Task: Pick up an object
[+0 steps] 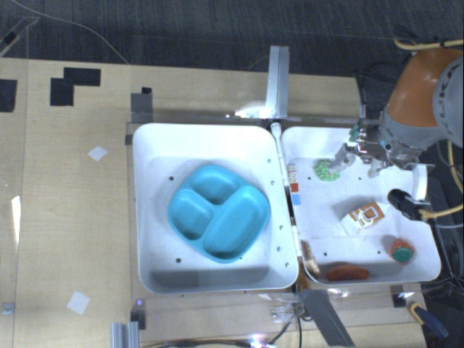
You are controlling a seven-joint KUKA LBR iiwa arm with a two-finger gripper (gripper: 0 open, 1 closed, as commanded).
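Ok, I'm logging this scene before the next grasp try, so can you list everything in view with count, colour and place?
shallow white plastic bins: 2, white, side by side on the bench; left bin, right bin
blue three-compartment plastic tray: 1, light blue, middle of the left bin
small green round object: 1, green, upper left of the right bin, by the gripper's fingertips
white and orange small box: 1, white with orange markings, centre of the right bin
green and orange small ball-like toy: 1, near right corner of the right bin
red-brown sausage-shaped object: 1, along the right bin's near edge
grey arm with orange band: 1, entering from the right
two-finger gripper: 1, metal, over the right bin's upper part
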